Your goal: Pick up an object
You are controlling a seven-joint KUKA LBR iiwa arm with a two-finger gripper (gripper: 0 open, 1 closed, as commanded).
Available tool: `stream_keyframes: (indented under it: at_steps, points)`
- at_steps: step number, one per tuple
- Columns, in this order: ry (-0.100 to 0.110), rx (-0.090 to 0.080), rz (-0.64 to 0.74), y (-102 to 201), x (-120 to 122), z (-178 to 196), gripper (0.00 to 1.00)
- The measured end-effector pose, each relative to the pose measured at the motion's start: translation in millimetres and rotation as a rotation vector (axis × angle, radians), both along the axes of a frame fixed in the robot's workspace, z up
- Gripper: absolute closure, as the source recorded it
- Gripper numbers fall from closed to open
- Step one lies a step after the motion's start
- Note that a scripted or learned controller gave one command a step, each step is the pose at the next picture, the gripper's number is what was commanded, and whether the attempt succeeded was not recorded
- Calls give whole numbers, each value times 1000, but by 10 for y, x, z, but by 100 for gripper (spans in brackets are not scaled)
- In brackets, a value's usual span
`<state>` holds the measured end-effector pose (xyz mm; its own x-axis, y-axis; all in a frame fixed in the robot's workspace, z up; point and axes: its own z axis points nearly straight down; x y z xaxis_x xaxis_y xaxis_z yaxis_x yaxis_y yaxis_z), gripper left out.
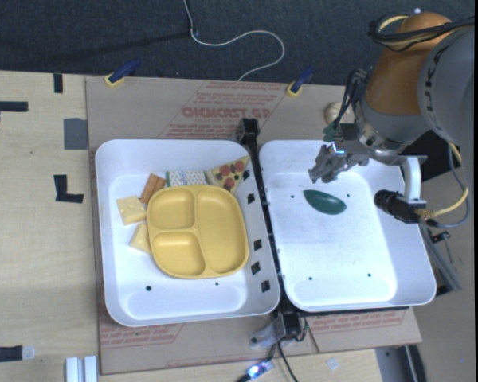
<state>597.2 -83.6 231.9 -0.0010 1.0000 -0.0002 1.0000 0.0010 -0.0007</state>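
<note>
A dark green oval object lies in the right bin, near its far side. My gripper hangs just above and behind it, at the bin's far edge, pointing down. Nothing shows between its fingers. The left bin holds a yellow divided plate, with several small items along its far and left sides: an orange piece, pale crackers and a patterned packet.
The grey arm with its orange band reaches in from the upper right. A black fitting with a yellow cable sits over the right bin's right rim. A white cable runs across the cardboard behind the bins.
</note>
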Motion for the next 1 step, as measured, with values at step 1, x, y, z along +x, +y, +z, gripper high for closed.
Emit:
stream_keyframes:
  at_steps: [1]
  points:
    - [2,-1,0,58,-24,-187,100]
